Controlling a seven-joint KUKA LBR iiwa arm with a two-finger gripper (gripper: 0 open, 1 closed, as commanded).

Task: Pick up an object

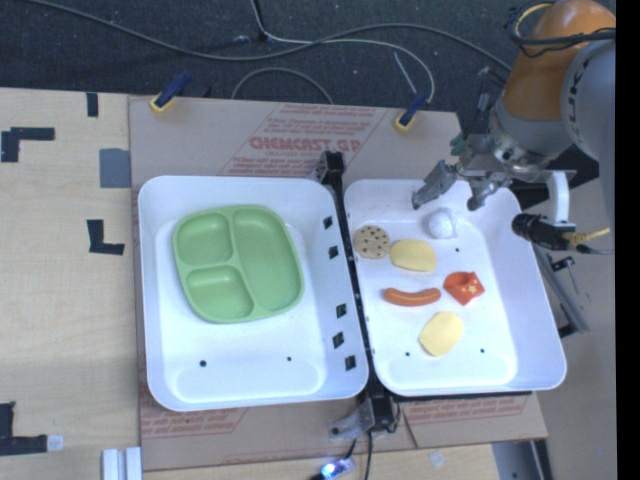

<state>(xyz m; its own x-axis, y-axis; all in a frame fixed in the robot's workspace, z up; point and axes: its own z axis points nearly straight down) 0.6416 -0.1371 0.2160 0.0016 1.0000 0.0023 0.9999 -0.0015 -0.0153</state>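
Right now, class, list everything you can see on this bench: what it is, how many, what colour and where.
bins: 2, white, side by side on the bench
tray: 1, green, three compartments, in the left bin
cookie: 1, tan with dark dots, right bin, near its left wall
ball: 1, white, right bin, far end, below the gripper
yellow pieces: 2, one mid-bin beside the cookie, one nearer the front
sausage: 1, orange-red, middle of the right bin
red piece: 1, right of the sausage
clamps: 2, yellow and blue, on the cardboard's far edge
arm: 1, grey and orange, reaching in from the right
gripper: 1, open, holding nothing
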